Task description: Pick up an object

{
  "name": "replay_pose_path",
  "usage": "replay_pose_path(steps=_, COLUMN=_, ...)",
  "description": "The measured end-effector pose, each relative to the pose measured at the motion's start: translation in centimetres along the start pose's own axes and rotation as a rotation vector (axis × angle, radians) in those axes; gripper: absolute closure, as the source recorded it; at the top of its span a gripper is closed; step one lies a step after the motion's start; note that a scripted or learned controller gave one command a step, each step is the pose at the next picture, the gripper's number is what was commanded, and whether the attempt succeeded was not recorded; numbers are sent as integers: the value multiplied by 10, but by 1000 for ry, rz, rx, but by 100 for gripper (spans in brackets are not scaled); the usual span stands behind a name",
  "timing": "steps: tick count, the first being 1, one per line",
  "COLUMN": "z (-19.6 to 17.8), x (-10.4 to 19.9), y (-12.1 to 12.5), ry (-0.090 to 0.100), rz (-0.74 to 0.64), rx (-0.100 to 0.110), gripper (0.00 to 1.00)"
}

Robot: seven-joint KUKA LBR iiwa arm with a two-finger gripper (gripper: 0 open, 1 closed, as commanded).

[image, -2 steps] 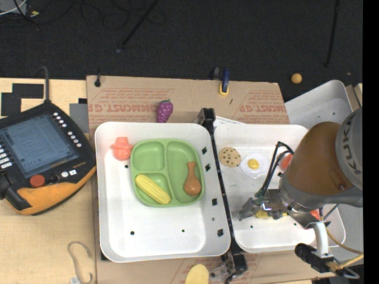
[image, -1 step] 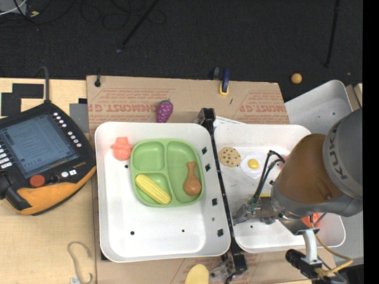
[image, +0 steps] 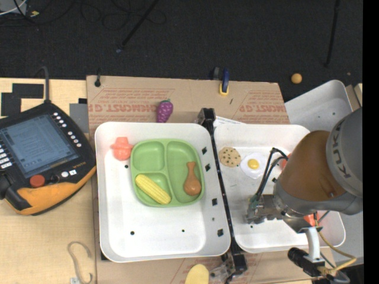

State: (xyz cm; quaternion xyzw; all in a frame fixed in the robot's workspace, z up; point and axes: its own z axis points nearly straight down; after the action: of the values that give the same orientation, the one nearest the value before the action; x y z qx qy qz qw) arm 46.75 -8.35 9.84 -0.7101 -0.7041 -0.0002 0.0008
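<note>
We see the arm (image: 323, 173) reaching in from the right, bent low over the right bin (image: 237, 229); whether its gripper grips anything we cannot tell. A cookie (image: 229, 156) and fried egg (image: 253, 164) lie just beside it in that bin.

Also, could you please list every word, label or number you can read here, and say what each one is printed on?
"KUK", cut off by the frame edge: on the grey arm.
Red lettering, printed twice, upside down: on the cardboard sheet; too blurred to read reliably.
Screen text and button labels on the handheld control pad: too small to read.
</note>
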Motion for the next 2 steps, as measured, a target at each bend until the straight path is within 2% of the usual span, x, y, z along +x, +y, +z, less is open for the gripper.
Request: replay_pose_path(steps=2, z=-99, x=10, y=-11, ry=-1, rz=-9, rx=-2, gripper=100)
